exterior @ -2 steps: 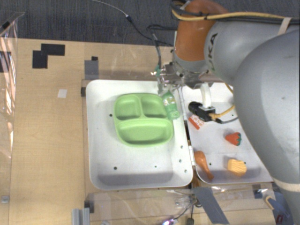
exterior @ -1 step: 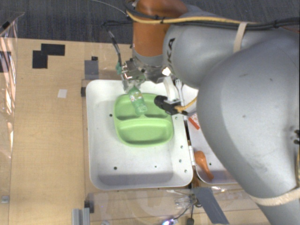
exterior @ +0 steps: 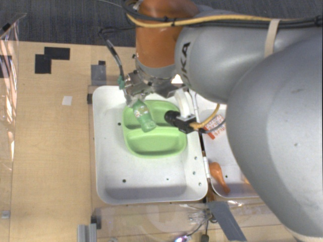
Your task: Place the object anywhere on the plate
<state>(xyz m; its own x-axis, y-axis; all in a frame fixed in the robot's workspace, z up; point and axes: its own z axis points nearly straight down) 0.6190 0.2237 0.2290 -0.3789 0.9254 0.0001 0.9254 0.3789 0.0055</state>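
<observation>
Centre of frame: the grey arm with its orange band reaches down over the left white shallow bin. In that bin sits a light green, rounded-square plastic plate with a divider. The two-finger gripper hangs above the plate's upper-left compartment, and a small clear plastic bottle with a green label sits between its fingers, tilted, its lower end over the divider. The fingers look narrowed on the bottle's top. Whether the bottle touches the plate I cannot tell. Judgement: held low over the plate so a release lands it inside the rim. Lower right, an orange rounded object lies in the right white bin.
</observation>
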